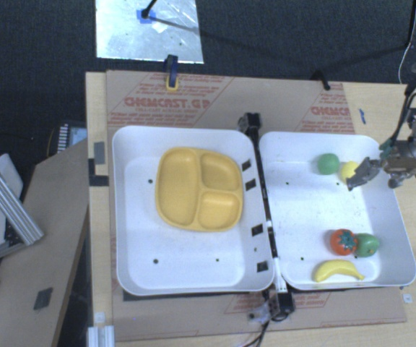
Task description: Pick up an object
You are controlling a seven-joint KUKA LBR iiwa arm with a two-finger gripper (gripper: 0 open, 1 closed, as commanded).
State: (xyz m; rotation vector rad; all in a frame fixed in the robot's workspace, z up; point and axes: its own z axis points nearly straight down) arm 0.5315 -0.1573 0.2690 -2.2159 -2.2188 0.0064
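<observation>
Worktop (215,92): brown board surface, two shallow white bins side by side on it.

Left bin (132,266): holds one yellow divided plate (197,188), three compartments, lying flat toward the bin's centre and far edge.

Right bin (392,266): holds five small items.
- Banana (337,270), yellow, lying flat near the bin's near edge.
- Tomato (343,241), red-orange with green top, just above the banana; touching or nearly touching a green apple-like fruit (367,245) on its right.
- Green ball (328,163) near the far edge of the bin.
- Small yellow item (348,169) just beside the green ball, toward the bin's right edge; shape too small to tell.

Arm enters at the right edge of the worktop. Hand (357,177) sits over the right bin's far right part, its dark tip just beside the small yellow item. Whether the hand is open or closed: cannot tell. Nothing visibly between its tips.
</observation>
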